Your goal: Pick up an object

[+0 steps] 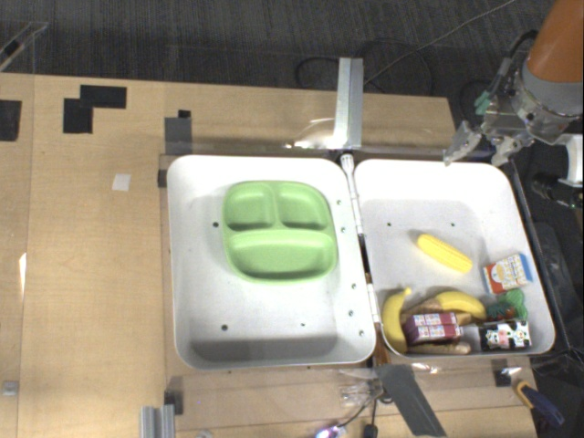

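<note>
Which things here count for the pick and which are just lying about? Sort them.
For the pick: gripper, open above the right bin's far edge; corn cob; banana; brown carton; small red-and-white box; black-and-white carton.

Lying about: green divided plate in the left bin; black tape marks on the bench.

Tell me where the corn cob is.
The corn cob lies in the right bin, near its middle, just above the bananas and left of the small carton.
</note>
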Robot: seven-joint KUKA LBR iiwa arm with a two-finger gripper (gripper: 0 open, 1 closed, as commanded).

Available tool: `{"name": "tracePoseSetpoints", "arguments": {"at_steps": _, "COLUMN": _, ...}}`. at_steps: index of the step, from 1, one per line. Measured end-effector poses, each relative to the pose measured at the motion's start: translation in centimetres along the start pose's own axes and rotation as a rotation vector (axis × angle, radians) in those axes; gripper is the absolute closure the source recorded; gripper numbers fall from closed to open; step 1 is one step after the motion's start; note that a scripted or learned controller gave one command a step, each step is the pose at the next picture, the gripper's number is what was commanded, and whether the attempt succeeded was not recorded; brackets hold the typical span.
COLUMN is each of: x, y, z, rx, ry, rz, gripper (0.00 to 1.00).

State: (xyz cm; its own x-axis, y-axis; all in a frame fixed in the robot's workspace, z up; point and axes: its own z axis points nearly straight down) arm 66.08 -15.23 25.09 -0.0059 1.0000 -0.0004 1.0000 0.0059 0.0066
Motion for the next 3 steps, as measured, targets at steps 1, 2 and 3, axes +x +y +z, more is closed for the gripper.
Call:
{"name": "tracePoseSetpoints", "arguments": {"at_steps": 1, "x": 0.1, "y": 0.2, "z": -1.3, "rx": -0.008, "ry": -0.002, "rz": -0.006, "gripper": 1.0}}
{"name": "tracePoseSetpoints", "arguments": {"at_steps": 2, "x": 0.1, "y": 0.2, "z": -1.3, "rx": -0.007, "ry": -0.002, "rz": -0.007, "gripper": 0.0}}
{"name": "tracePoseSetpoints", "arguments": {"at_steps": 3, "x": 3.7, "y": -3.6, "z": 8.1, "rx": 0.003, "ry": 0.0, "rz": 0.048, "gripper": 0.0}}
